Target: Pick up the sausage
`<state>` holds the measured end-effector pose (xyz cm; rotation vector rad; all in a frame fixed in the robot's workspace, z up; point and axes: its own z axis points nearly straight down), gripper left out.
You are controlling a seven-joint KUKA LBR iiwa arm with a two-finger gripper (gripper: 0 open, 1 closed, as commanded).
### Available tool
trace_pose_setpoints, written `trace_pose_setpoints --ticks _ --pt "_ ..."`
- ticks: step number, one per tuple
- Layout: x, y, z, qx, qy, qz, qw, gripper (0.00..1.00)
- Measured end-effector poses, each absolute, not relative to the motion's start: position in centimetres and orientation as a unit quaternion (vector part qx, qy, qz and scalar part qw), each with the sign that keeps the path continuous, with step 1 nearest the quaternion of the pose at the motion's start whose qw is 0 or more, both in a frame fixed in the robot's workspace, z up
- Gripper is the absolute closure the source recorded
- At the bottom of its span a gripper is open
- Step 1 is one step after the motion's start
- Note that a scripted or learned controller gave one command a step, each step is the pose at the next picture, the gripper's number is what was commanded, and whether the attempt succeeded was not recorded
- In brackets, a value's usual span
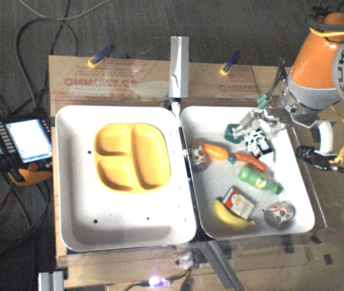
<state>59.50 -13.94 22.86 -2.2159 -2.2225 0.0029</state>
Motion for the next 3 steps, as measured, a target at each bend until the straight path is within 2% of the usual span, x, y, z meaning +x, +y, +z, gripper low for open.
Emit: trace_pose_setpoints --ticks 1,2,3 --pt "56.4 -17.1 9.3 -0.694 -0.720 -0.0009 -0.002 0.00" --pt "61.8 -20.2 9.0 -0.671 -0.742 -0.0029 -0.005 0.00" --pt "61.9 -20.1 9.9 -0.670 -0.742 -0.0033 -0.006 1.00"
